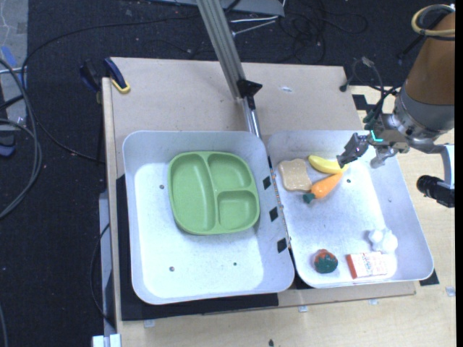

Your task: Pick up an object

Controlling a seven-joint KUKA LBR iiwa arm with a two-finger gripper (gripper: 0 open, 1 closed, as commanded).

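The jaws are sitting low over the upper part of the right bin, at the end of the gripper, and whether they are spread or pressed together cannot be told from this slanted angle; nothing is visibly lying between them. The dark tip is hanging just beside the right end of a yellow banana, possibly touching it, though contact is unclear.

Just below the banana, an orange carrot is lying at a slant with its green end pointing down-left, its upper end meeting the banana. To the left of both, a tan slice of bread is resting flat against the bin's left wall.

Farther down the same bin, well apart from the gripper, a round red and green fruit is sitting near the front edge, a red and white box is lying beside it to the right, and a small white crumpled lump is resting just above the box.

The arm, grey with an orange band, is reaching in from the right. In the left bin, a green divided plate is lying flat. Both bins are resting on the tabletop.
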